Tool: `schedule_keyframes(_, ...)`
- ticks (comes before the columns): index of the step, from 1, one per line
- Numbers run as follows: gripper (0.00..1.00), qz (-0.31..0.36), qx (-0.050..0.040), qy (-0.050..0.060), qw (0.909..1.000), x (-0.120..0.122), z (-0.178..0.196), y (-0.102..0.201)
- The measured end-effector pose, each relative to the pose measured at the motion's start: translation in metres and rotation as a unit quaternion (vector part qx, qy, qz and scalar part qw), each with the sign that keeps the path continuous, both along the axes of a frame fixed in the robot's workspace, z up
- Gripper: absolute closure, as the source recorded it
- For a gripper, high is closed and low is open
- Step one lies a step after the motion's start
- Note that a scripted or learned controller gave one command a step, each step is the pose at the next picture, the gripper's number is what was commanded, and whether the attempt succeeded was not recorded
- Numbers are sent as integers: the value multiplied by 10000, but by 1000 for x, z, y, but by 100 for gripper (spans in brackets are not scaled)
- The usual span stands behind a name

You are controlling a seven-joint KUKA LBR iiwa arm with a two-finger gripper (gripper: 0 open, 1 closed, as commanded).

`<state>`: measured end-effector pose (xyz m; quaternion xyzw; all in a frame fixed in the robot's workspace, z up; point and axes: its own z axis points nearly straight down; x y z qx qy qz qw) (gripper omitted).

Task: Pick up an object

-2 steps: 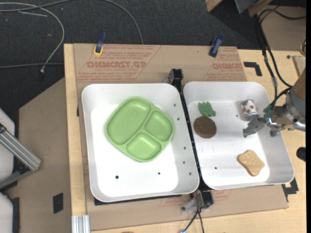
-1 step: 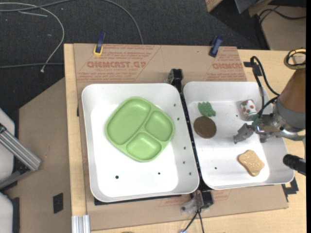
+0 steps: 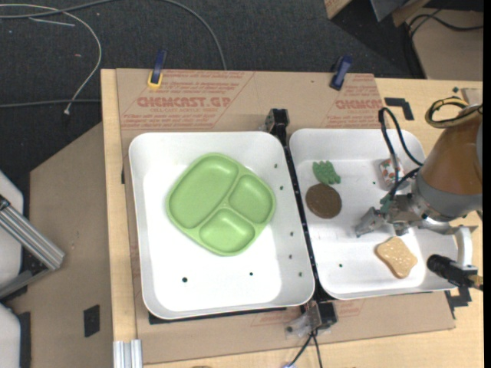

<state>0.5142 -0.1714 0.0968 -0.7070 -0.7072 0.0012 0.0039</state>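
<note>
In the right bin [image 3: 349,278] lie a brown round disc [image 3: 324,201], a small green leafy piece [image 3: 327,173] just above it, and a tan toast-like piece [image 3: 397,257] near the front right. A small multicoloured item [image 3: 386,172] sits at the back right, partly behind a cable. My gripper [image 3: 376,215] hangs low over the bin floor between the brown disc and the tan piece. It is open, with nothing between its fingers. One grey fingertip [image 3: 362,224] points left toward the disc, a short way from it.
The left bin [image 3: 153,274] holds a green three-compartment plate [image 3: 221,203]. The arm's orange band [image 3: 459,159] and grey wrist cover the right bin's right side. A black cable [image 3: 399,140] loops over the bin's back right corner. A centre ridge [image 3: 298,205] divides the bins.
</note>
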Motion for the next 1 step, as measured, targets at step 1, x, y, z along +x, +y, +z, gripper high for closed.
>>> schedule_keyframes(1, 0, 1, -9, -30, 10000, 1, -12, 1)
